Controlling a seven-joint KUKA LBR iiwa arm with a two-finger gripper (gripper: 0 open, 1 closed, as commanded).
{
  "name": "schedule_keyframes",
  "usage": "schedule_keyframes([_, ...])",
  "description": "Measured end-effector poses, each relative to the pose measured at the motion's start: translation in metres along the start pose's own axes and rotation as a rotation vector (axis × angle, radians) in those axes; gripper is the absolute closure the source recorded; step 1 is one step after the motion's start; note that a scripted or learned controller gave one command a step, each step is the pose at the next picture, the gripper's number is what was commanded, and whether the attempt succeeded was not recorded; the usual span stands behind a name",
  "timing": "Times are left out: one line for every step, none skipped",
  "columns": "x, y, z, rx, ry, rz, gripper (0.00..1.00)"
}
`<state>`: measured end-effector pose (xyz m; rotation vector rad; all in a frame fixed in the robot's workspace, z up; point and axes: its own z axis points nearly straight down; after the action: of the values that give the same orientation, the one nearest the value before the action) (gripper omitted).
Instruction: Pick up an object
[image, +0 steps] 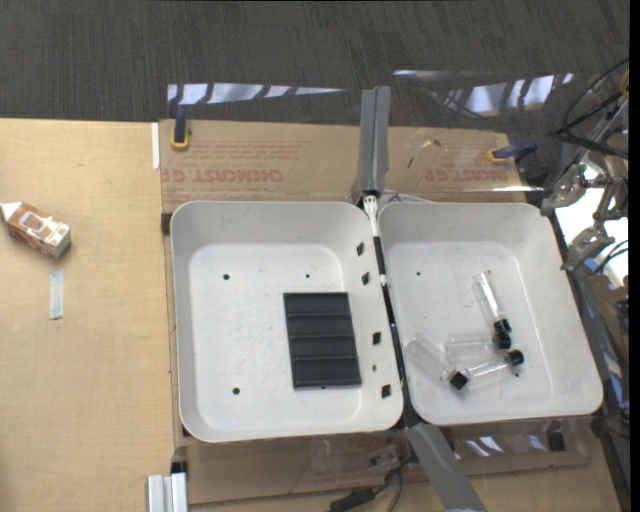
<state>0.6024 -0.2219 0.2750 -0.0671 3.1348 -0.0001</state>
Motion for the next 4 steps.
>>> schedule_keyframes([0.021,0.001,-0.126,0.000,0.001,-0.188,0.00])
schedule_keyframes([-0.049,-0.001,-0.028,-0.002,0.001,-0.316,0.00])
schedule_keyframes([-0.058,-0.002,-0.056,-0.001,-0.001,-0.436,0.00])
schedule_keyframes([-0.059,-0.002,-0.167,-0.002,0.000,-0.595,0.00])
